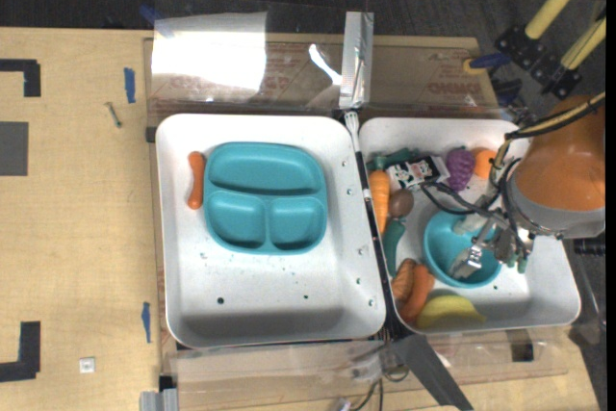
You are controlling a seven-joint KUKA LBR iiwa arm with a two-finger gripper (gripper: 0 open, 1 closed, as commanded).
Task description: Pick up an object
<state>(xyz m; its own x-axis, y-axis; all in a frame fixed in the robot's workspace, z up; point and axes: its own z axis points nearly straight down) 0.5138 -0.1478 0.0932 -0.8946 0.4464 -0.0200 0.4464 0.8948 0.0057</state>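
I've got the tool (478, 255) down inside the teal bowl (452, 250) in the right bin (553, 289); I can't tell how it's set. Carrots (380, 197) and a lemon (450, 308) crowd beside it, so I'd risk grabbing the rim and tipping it.

No text could be read; the black-and-white label on a small pack (416, 171) was too blurred to make out.

The claw (478, 255) hangs over a teal bowl (445, 250) in the right bin (553, 289), seemingly touching it.
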